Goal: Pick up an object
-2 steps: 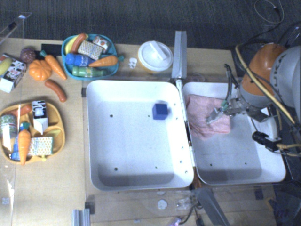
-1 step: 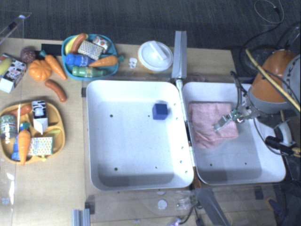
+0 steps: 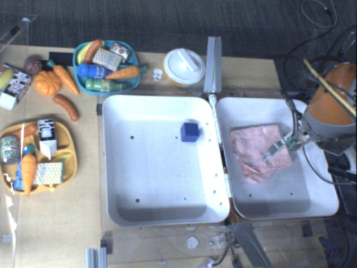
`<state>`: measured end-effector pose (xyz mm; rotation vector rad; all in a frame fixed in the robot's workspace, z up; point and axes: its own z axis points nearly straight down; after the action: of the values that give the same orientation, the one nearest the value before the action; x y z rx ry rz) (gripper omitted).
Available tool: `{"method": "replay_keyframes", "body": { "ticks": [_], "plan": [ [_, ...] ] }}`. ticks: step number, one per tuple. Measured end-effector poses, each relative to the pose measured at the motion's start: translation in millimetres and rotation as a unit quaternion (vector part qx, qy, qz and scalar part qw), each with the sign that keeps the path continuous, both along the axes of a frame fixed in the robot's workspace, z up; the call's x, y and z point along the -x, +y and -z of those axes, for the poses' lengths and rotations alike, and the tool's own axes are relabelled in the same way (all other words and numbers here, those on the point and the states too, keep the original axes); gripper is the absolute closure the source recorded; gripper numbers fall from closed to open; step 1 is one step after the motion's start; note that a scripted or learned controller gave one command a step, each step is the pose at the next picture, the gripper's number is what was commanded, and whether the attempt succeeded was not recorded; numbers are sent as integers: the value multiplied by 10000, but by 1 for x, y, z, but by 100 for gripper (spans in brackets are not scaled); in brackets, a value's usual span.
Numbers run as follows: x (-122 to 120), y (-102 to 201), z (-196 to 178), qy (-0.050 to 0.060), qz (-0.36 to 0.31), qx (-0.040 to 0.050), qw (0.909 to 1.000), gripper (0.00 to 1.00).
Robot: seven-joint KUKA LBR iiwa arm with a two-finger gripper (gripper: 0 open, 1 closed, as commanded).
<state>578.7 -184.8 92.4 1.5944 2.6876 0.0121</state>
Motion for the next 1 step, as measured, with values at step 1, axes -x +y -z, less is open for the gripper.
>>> {"method": "replay_keyframes", "body": {
  "ticks": [1],
  "plan": [
    [-42,-20,1,13,-280,7,9996,0]
  ]
}}
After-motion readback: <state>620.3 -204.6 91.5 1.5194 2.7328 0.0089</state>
